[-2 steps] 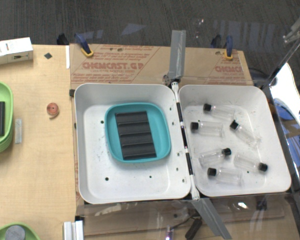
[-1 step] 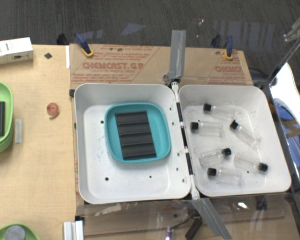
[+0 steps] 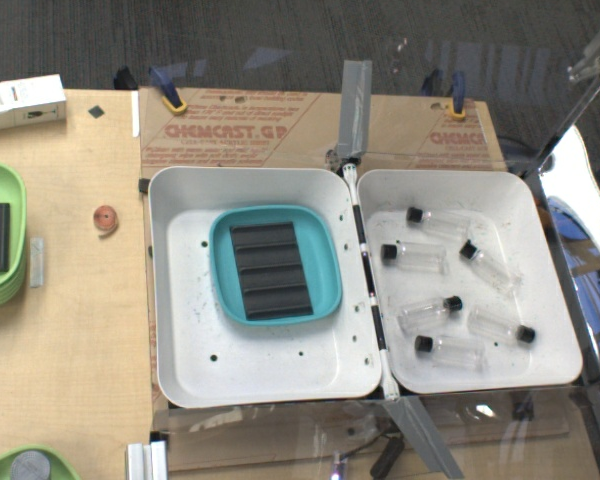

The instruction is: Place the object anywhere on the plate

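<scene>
Green tray cut by left edge

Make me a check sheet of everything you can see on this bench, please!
Surface: pale wooden bench under two shallow white bins, left bin and right bin.
Job's things: teal rounded-square plate in the left bin, bearing a black ribbed block; six clear plastic vials with black caps lying scattered in the right bin.
Clutter: green tray, small reddish round disc, white box.
Grippers: nothing seen.
Cables: nothing seen.
Surroundings: brown cardboard sheet, dark carpet.
</scene>
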Robot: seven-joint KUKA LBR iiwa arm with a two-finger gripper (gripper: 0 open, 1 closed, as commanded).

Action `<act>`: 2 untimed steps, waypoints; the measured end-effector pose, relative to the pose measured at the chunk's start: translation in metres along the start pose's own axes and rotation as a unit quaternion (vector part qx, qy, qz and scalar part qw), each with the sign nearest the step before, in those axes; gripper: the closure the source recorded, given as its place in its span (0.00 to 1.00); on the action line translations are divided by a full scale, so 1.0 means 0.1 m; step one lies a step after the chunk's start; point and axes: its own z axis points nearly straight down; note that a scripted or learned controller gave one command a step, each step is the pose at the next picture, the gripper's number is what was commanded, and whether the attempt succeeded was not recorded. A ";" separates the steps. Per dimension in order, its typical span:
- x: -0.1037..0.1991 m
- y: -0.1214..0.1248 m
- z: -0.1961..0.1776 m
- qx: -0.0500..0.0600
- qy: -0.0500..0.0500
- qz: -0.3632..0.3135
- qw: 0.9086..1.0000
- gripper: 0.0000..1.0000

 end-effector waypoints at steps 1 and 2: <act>0.03 0.00 0.01 0.001 0.000 0.034 0.999 0.00; 0.03 0.00 0.01 0.001 0.000 0.061 0.998 0.00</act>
